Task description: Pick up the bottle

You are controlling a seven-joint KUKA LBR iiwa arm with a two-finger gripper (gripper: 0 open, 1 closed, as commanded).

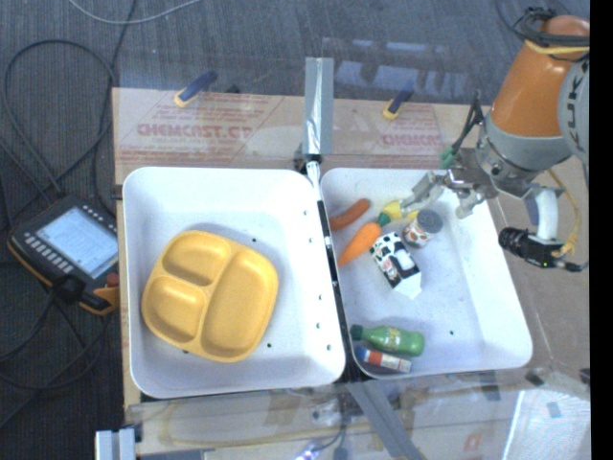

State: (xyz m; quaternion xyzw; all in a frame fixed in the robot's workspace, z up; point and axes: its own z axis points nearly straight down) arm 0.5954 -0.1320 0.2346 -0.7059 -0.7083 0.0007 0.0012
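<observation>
The green bottle [388,338] lies on its side near the front edge of the right bin [479,314], with its dark cap pointing left. My gripper [444,199] hangs over the far right part of that bin, well away from the bottle. Its fingers are spread open with nothing between them. A small round jar with a grey lid [422,226] sits just below the gripper.
Also in the right bin are a cow-patterned carton [395,260], a carrot [357,242], a red sausage [349,213], a yellow piece [393,209] and a small red-and-grey tube [383,359] next to the bottle. A yellow divided plate [211,295] lies in the left bin [153,199].
</observation>
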